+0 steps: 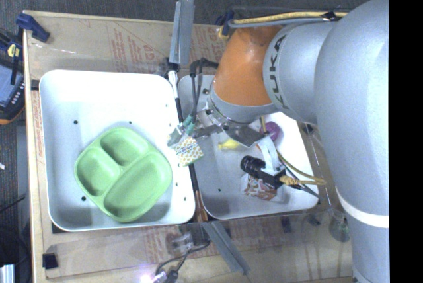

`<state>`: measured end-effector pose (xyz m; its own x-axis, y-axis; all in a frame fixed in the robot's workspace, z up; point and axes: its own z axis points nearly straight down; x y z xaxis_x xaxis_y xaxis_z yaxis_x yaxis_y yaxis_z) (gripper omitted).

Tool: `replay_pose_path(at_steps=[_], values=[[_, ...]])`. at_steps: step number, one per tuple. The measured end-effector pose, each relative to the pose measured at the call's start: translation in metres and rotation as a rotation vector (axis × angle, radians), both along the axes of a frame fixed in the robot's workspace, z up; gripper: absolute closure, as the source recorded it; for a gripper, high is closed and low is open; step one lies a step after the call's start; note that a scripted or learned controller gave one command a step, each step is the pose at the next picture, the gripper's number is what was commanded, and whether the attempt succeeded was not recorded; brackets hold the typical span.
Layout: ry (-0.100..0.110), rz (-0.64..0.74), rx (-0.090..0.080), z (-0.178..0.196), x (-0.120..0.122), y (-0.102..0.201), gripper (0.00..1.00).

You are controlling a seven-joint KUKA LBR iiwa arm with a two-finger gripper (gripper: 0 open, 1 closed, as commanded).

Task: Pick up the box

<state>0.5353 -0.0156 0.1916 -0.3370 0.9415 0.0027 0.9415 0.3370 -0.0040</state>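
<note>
Small patterned yellow-and-blue box (188, 151) hangs right at the two-finger gripper (183, 134), over the rim between the two white bins (59, 96), beside the green divided plastic plate (123, 173). Looks lifted and apparently pinched, though I can't tell the claw's opening. Left, I'd judge: confirm the hold and raise it clear.

The box (188, 151) is a small, flat carton with a busy printed pattern of yellow, blue and white. It sits at the divide between the two bins, over the right rim of the left bin (99, 86), just beside the right-hand edge of the green tray (124, 172) without touching it. The carton is tilted, one corner pointing downward in the camera view and its patterned face turned up toward the camera. Its upper edge meets the gripper (184, 131); whether it is clamped cannot be determined.
</note>
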Motion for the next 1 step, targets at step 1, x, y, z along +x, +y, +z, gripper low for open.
replay_pose_path(at_steps=[1], values=[[0.002,-0.083,-0.002,-0.0012,-0.0225,0.0318,1.00]])
